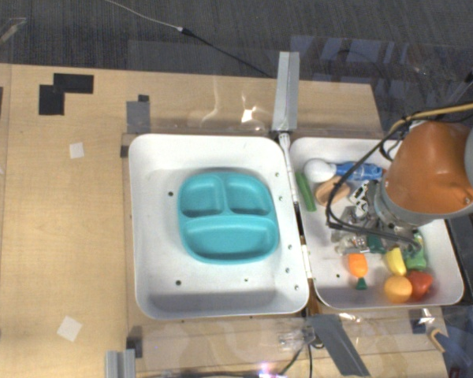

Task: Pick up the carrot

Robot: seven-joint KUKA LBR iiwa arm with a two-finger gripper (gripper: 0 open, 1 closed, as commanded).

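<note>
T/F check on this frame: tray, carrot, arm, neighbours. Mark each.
1. The teal tray lies in the left bin. True.
2. The carrot lies on the teal tray. False: it lies in the right bin.
3. The arm is over the right bin. True.
4. The carrot is at the right bin's far edge. False: it is toward the near edge.
5. A yellow item lies right of the carrot. True.

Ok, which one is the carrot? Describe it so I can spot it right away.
Look in the right bin, in its near half just below the end effector. The carrot is the small orange piece with a green tip, lying left of the yellow and red pieces.
</note>
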